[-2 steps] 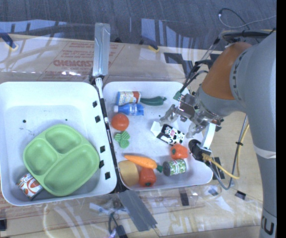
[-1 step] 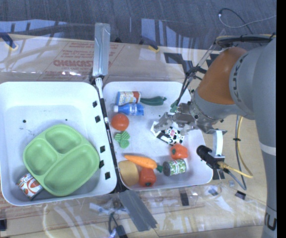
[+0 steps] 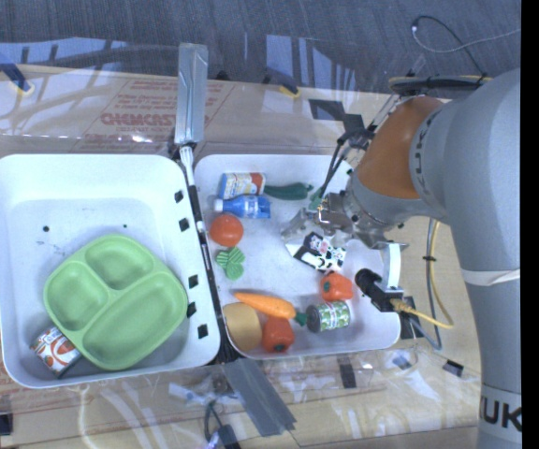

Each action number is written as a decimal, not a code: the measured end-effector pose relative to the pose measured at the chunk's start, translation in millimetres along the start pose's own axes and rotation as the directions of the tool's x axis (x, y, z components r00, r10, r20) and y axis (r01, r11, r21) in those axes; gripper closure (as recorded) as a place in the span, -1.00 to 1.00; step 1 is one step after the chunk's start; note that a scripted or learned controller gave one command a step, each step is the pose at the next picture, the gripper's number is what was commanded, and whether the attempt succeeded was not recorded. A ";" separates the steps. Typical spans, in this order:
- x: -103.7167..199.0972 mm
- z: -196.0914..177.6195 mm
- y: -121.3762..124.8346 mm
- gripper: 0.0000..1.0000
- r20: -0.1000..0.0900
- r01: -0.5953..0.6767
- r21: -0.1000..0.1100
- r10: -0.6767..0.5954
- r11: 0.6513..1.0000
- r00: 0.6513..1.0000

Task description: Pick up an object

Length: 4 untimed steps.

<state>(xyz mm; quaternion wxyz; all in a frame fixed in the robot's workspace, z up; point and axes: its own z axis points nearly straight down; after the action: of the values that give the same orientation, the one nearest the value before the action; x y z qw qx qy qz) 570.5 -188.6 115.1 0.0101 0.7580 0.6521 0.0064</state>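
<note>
Red print runs across the cardboard sheet (image 3: 110, 110) lying on the worktop behind the left bin, under clear film; its largest line seems to begin "CHEMCAST", though glare and the slant make the rest, and the smaller lines above it, too blurred to read. At the lower right, the grey arm (image 3: 494, 344) bears large white letters, of which "UK" shows at the frame's edge. The small cans and bottle in the bins carry coloured labels, but their lettering is too small to make out.
</note>
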 end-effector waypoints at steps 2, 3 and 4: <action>-9.2 -85.2 46.7 1.00 -0.005 0.079 0.023 -0.079 0.997 0.997; 23.7 -61.2 65.0 1.00 -0.004 0.009 0.026 -0.009 1.000 1.000; 31.0 -58.1 60.2 1.00 -0.006 0.048 0.030 -0.048 0.998 0.999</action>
<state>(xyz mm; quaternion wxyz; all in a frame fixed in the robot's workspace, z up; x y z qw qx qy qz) 633.3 -166.5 174.5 -0.0027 0.7423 0.6701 -0.0017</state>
